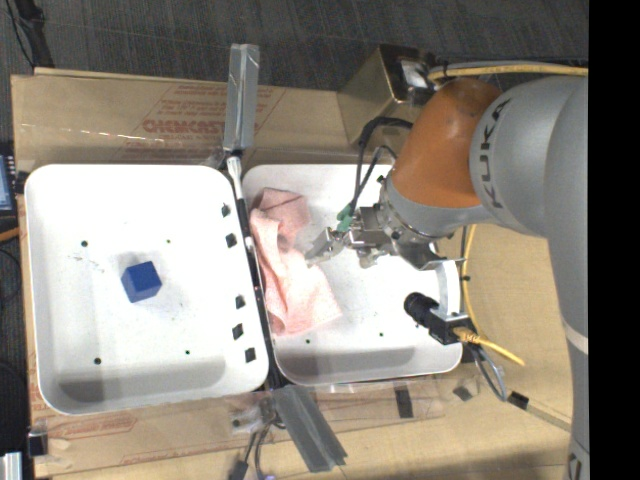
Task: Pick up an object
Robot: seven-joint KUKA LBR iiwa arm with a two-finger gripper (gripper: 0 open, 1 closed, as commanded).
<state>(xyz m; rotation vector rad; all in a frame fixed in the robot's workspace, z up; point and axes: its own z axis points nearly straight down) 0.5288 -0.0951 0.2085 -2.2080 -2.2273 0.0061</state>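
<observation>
Pink cloth (pixel 290 268) lies crumpled against the left wall of the right bin (pixel 440 363), its long axis running along the divider, top to bottom in our view. We see the pincer (pixel 322 246) just at the cloth's right edge, low over it; whether it is released or clenched we cannot tell. To the pincer's right the bin floor gives us open room. A blue cube (pixel 141 280) sits well apart in the left bin (pixel 60 388).
</observation>
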